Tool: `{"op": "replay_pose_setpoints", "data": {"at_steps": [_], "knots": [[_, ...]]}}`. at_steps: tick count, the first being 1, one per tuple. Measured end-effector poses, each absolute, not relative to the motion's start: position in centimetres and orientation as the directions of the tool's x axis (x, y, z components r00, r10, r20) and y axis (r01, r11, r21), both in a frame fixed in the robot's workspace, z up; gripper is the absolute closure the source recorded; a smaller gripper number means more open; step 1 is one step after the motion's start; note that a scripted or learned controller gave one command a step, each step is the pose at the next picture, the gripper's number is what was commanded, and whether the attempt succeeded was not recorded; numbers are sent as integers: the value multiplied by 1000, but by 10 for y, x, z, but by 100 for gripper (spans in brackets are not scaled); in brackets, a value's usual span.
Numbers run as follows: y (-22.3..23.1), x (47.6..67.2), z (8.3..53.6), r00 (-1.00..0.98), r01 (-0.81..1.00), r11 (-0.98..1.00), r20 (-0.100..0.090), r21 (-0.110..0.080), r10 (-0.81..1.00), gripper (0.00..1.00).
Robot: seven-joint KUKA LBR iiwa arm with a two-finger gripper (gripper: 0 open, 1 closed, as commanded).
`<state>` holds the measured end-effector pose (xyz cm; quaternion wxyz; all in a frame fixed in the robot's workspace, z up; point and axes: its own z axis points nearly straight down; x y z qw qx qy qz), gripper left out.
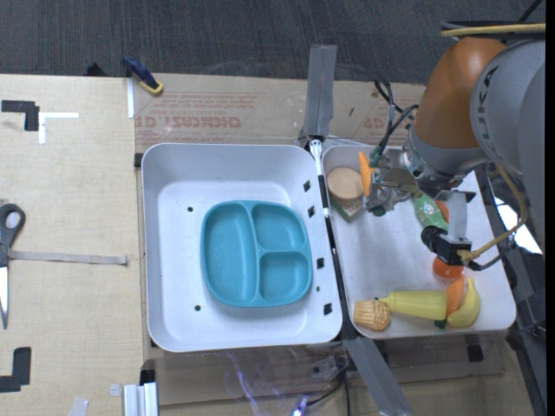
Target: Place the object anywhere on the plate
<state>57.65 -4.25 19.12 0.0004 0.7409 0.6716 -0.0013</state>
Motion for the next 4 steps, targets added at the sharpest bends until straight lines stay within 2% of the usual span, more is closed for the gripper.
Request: {"op": "replay_pose_setpoints", "data": {"at_steps": [1,2,3,4], "knots": [[19,547,256,260,966,-260,-2,0,966,100],[19,547,256,260,966,-260,-3,0,966,0],[18,548,264,258,966,-258,-5,-1,966,100],[66,518,297,551,835,-551,-2,1,835,100]]}}
